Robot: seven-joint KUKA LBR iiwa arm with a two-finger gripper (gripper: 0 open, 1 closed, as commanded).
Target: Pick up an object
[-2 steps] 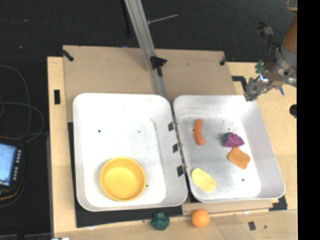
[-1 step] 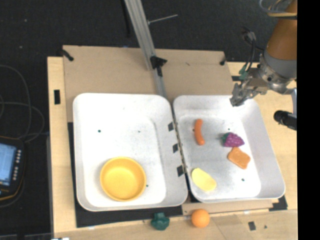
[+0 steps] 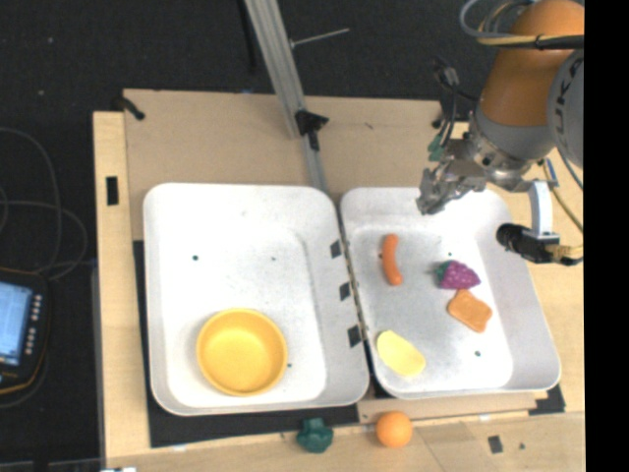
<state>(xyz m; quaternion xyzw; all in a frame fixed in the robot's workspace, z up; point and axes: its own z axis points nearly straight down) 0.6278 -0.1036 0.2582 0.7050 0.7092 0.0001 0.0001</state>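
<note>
Plywood bench (image 3: 226,136) on dark floor carries two white bins; right bin (image 3: 521,352) holds an orange sausage (image 3: 392,260), long axis running near-to-far, near the left wall. Gripper (image 3: 432,201) hovers over the far edge; finger state indeterminable.

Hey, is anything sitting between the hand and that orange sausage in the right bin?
Nothing visible. The hand hovers near the right bin's back edge, and bare white floor lies between it and the sausage. The purple toy sits off to the side.
</note>
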